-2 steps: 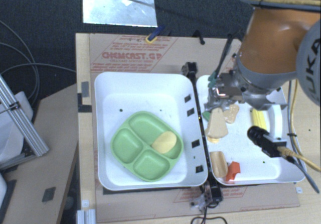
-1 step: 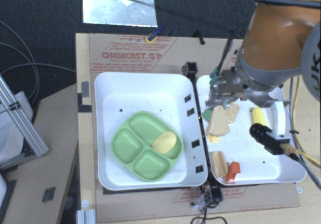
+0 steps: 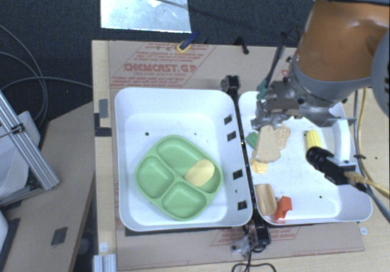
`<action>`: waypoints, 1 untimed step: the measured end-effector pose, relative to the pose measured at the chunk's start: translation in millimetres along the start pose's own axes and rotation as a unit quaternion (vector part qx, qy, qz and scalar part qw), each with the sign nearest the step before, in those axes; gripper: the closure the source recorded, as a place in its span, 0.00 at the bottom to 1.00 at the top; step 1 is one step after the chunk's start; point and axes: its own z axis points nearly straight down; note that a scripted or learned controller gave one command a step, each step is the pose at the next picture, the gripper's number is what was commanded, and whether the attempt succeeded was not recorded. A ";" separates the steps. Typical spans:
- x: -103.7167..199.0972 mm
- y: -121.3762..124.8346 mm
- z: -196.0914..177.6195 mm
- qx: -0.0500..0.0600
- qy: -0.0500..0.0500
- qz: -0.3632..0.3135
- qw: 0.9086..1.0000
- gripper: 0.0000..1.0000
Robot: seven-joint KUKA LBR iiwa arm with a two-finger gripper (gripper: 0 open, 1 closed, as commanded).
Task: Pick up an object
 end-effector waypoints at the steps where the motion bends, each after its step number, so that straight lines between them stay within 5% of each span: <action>1: -39.9 -13.3 43.9 0.006 -0.001 0.017 1.000 1.00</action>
